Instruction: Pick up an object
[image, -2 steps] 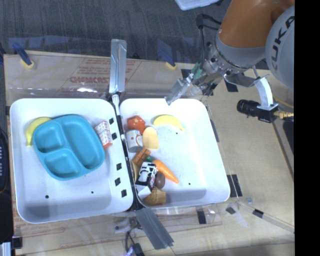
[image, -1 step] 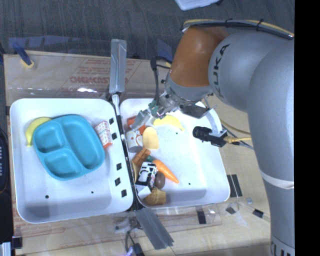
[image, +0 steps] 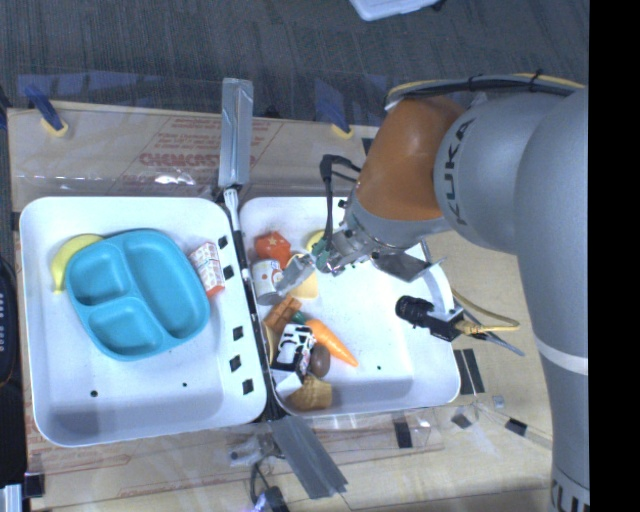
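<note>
Grey gripper (image: 300, 268) hangs over the small can (image: 264, 281); I cannot tell its state, and the crowded toys could make it slip

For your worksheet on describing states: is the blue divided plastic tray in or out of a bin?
In: the blue divided plastic tray lies inside the left white bin.

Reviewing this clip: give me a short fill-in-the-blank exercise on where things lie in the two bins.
1. The blue tray lies in the ____ bin.
2. The carrot lies in the ____ bin.
3. The yellow object peeks out from under the tray's upper ____ corner.
4. The gripper is above the ____ bin.

Missing words: left; right; left; right
</note>
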